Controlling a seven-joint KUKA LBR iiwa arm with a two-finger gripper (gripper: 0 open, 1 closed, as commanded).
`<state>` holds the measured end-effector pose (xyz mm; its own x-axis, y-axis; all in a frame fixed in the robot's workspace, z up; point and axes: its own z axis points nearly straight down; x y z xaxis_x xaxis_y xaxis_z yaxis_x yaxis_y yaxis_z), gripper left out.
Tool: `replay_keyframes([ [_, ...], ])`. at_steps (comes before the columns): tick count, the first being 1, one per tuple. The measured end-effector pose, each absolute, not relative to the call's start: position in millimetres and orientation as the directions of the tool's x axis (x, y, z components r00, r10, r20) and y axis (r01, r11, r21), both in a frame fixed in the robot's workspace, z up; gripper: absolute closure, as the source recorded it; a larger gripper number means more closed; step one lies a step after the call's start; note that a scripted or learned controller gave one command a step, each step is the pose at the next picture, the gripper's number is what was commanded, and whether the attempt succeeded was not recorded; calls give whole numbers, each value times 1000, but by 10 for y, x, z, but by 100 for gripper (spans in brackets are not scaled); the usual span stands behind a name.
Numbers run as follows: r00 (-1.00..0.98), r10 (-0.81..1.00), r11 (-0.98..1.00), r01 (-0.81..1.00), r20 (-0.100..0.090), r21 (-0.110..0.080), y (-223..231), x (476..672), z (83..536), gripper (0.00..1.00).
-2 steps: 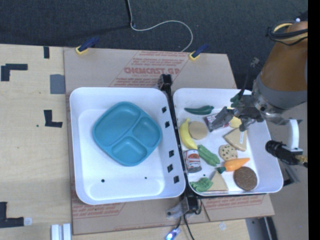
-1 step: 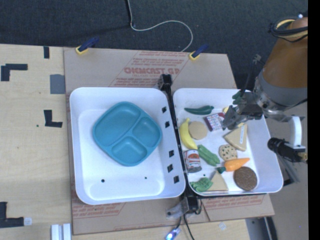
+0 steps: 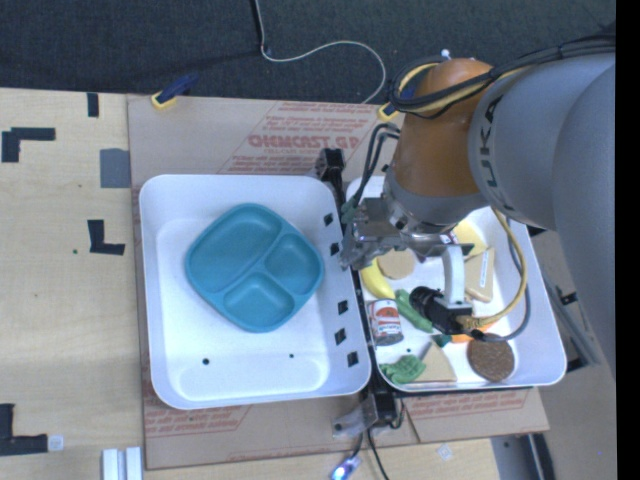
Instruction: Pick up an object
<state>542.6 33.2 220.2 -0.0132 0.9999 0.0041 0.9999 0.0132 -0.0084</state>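
Arm (image 3: pixel 520 118) overhangs right bin (image 3: pixel 545 368); my hand (image 3: pixel 365 243) sits above banana (image 3: pixel 377 280), grip state I cannot tell. Banana near bin's left wall: light, soft, curved; I judge mid-body hold best.

The arm (image 3: pixel 540 138) is a thick, rounded grey casting with a smooth matt skin; dark raised letters (part of the maker's name, cut off by the curve) run down its flank; above the wrist sits a broad glossy orange band (image 3: pixel 440 128), bulbous like a collar; black and yellow cables (image 3: pixel 420 83) loop over the top of that band and trail down its left side; below it a grey metal wrist flange (image 3: pixel 400 223) narrows into darker fittings
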Motion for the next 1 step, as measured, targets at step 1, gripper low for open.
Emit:
replay_keyframes([
  [1, -4, 1000, 4, 1000, 2, 9, 416, 5135, 3408, 100],
])
